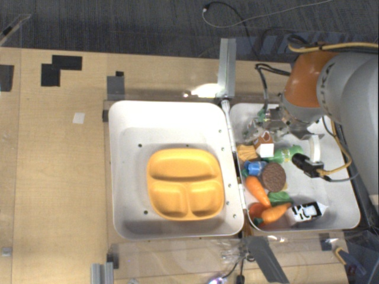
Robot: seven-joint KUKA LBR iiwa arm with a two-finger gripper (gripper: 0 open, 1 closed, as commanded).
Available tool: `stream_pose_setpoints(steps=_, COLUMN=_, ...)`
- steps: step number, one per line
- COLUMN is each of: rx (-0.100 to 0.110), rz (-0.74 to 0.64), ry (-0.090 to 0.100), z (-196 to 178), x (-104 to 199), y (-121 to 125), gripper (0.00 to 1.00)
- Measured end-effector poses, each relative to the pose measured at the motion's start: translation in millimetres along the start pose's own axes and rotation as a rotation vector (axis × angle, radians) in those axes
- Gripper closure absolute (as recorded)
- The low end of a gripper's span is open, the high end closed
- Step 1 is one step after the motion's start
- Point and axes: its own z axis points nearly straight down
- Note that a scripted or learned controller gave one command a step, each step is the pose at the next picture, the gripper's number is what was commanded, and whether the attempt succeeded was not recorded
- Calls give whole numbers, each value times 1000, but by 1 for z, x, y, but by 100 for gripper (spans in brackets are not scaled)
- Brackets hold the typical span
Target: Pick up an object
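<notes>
- A heap of small toys is seen in the right bin [337, 212]: a white block [266, 150], a blue cup [254, 168], a brown disc [273, 177] and two carrots [258, 189].
- The gripper [269, 123] is lowered over the far end of that heap, just above the white block, which is perhaps touched.
- Whether the pincer is spread or pressed together cannot be told; it is blurred.
- A yellow tray [185, 182] is set in the left bin [124, 170].
</notes>
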Motion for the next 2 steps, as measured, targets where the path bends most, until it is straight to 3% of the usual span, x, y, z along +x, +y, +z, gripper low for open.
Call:
stream_pose_setpoints(steps=1, rx=-6, rz=0, ry=1, z=-12, x=1, y=2, gripper=100)
stream_pose_setpoints(steps=2, rx=3, rz=-129, ry=1, z=-98, x=53, y=33, gripper=100)
